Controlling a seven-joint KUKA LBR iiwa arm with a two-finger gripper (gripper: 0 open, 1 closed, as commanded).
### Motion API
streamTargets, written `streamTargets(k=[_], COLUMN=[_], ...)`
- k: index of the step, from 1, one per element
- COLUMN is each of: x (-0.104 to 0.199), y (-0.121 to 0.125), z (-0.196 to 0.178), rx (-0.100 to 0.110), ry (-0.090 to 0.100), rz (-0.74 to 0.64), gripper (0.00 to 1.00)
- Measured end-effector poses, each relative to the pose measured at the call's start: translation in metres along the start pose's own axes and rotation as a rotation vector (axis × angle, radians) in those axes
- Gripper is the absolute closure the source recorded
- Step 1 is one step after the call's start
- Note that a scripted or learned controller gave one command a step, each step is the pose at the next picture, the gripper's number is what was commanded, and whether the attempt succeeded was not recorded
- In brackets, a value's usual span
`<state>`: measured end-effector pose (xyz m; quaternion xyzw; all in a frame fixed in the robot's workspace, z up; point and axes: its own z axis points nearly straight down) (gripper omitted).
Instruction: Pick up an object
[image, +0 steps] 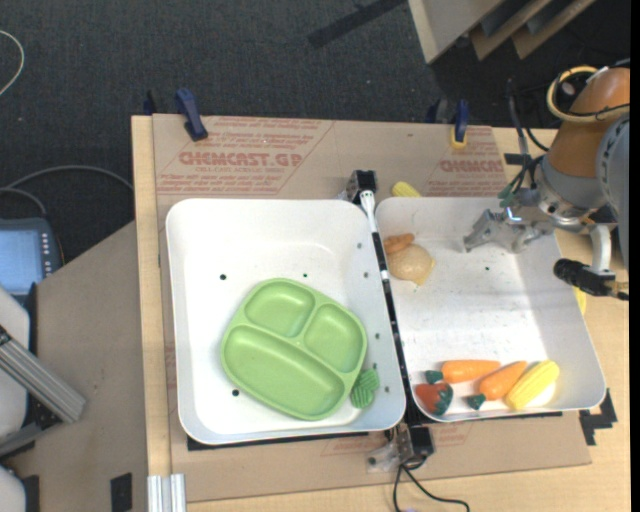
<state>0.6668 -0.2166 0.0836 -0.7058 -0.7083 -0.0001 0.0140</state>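
Camera view: arm over right bin's far edge, bare floor beneath.

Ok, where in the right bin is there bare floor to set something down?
The right bin is bare across its middle, between the pale round item near the divider and the toy vegetables along the front wall. That front strip is crowded. The pincer hangs over the back.

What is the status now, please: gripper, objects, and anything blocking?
Gripper open over right bin, holding nothing. Carrots and corn at near edge, untouched. Path to them unobstructed.
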Motion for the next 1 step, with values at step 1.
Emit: streamTargets(k=[1], x=[0.0002], y=[-0.0686], z=[-0.0007], rx=[-0.018], ry=[-0.013], rz=[0.002], gripper=[0.00])
